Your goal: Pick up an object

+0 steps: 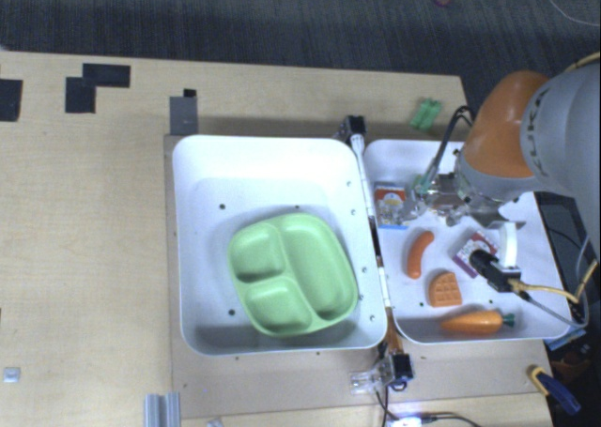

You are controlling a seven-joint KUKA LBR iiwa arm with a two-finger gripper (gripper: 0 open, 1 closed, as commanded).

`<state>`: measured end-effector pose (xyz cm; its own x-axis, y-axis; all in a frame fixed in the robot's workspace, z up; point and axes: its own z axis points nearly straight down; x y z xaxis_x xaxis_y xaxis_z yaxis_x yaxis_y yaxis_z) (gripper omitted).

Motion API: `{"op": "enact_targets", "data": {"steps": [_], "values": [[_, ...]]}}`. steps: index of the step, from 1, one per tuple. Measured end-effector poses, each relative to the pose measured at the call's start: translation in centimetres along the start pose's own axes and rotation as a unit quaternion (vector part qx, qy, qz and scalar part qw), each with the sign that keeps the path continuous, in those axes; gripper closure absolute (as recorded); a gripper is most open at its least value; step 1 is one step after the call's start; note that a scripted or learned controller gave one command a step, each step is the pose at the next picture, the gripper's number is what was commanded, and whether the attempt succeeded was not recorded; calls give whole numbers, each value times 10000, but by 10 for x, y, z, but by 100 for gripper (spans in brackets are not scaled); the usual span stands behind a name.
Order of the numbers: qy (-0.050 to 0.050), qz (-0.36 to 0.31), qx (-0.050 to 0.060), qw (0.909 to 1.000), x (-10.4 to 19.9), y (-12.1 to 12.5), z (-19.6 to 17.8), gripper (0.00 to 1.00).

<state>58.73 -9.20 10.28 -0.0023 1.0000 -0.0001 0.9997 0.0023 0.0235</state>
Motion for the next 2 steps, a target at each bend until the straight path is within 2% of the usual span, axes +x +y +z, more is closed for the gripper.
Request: {"op": "enact_targets", "data": {"steps": [1, 2], "values": [[-5, 6, 78, 10000, 7, -24, 15, 0], [-7, 5, 49, 10000, 8, -22, 4, 100]]}}
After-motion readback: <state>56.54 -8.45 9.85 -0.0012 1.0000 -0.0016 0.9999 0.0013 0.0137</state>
